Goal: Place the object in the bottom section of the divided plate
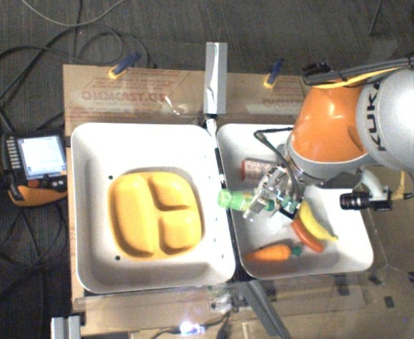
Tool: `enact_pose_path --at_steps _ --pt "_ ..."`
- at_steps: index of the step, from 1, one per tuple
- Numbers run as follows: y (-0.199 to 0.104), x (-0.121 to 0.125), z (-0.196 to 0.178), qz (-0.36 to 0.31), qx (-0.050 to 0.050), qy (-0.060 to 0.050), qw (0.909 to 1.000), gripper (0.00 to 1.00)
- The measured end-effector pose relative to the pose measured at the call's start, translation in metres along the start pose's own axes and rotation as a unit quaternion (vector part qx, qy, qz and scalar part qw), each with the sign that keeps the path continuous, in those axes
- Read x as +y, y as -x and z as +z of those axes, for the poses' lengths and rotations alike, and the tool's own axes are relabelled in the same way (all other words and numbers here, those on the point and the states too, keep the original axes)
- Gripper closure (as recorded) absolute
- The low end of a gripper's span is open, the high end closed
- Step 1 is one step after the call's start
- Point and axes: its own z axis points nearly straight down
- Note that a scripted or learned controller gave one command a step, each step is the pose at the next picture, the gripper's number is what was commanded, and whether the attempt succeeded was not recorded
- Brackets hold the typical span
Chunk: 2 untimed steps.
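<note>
My pincer (262, 202) hangs by the right bin's left edge, touching a green bottle (234, 200); grip unclear. The yellow divided plate (156, 212) holds nothing yet.

Two white bins (80, 189) sit side by side on a brown cardboard sheet (143, 94) printed with faint lettering. The left bin holds a plain yellow divided plate (155, 214). In the right bin (348, 260) lie an orange carrot (269, 253) with a green tip, a yellow banana (316, 224), a red piece (307, 240) beneath the banana, a translucent green bottle (233, 200) at the left edge, and a red-labelled can (258, 168). The arm (391, 119) is grey with a broad orange band (327, 129). Blue and yellow clips (124, 65) mark the cardboard's far edge.
</note>
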Motion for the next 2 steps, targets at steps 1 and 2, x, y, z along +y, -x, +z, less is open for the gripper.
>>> enact_pose_path --at_steps 1,2 --pt "-0.009 0.1 0.0 -0.025 0.0 0.0 0.9997 1.0" --pt "-0.067 0.166 -0.032 -0.055 0.0 0.0 0.9985 1.0"
